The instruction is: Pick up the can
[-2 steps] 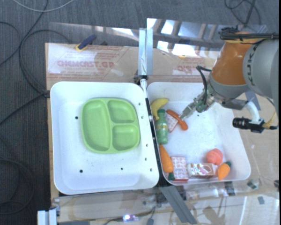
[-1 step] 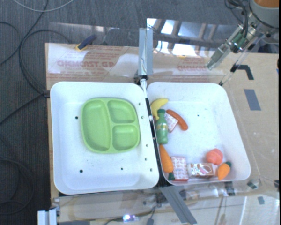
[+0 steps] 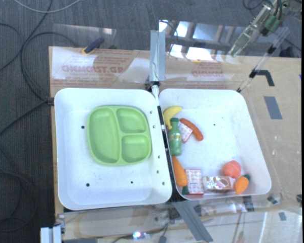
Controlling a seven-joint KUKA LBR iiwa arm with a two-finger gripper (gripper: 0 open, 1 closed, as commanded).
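Camera view: can (image 3: 194, 181) partly hidden under carrot (image 3: 179, 172), right bin (image 3: 251, 130).

Faded red lettering (image 3: 93, 69) is printed on the tabletop (image 3: 283, 135) behind the left bin (image 3: 71, 186), but it is too washed out to be read with certainty. A similar red print (image 3: 207, 74) behind the right bin (image 3: 253, 135) is likewise illegible. Red-and-white labels are seen on two small cartons (image 3: 194, 181), their wording too small to be made out.
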